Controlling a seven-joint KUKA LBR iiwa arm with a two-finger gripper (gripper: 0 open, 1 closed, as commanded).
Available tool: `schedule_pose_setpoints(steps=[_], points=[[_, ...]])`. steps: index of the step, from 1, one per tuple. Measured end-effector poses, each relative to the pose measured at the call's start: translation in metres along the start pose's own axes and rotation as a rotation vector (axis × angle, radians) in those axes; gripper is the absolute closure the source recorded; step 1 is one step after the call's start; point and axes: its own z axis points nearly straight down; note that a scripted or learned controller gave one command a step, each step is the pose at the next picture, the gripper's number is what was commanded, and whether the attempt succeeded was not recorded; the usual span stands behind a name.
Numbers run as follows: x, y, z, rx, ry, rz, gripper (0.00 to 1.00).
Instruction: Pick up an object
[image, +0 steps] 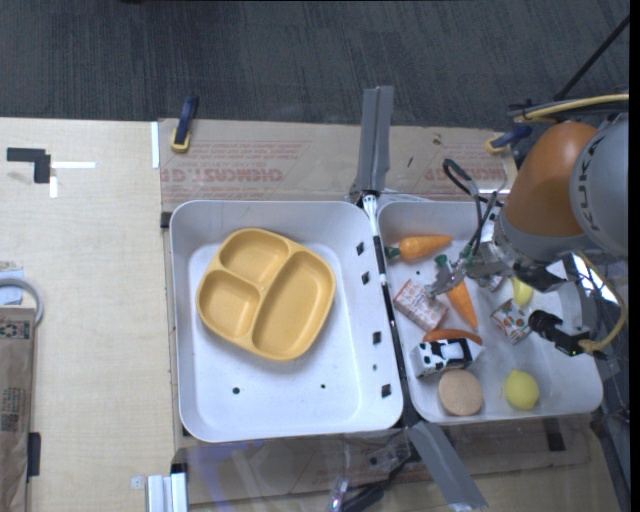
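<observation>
The arm is in the reaching step: its jaws hang low in the right bin (590, 400), just right of the small carrot (461, 302). Whether they are wide or closed on anything I cannot tell; the wrist hides them. Next comes a clean close, then a lift.

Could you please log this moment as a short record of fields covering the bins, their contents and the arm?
left bin: holds a yellow divided plate, three compartments
right bin: holds several small items
items in right bin: carrot, second carrot, black-and-white cow toy, tan round disc, lemon, small printed box
arm: reaches in from the right, over the right bin
gripper: low among the items, near the second carrot; grasp unclear
</observation>
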Motion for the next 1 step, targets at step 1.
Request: schedule_pose_setpoints(steps=[1], points=[[0.0001,-0.0002,-0.0075,0.002,0.002,0.002,1.00]])
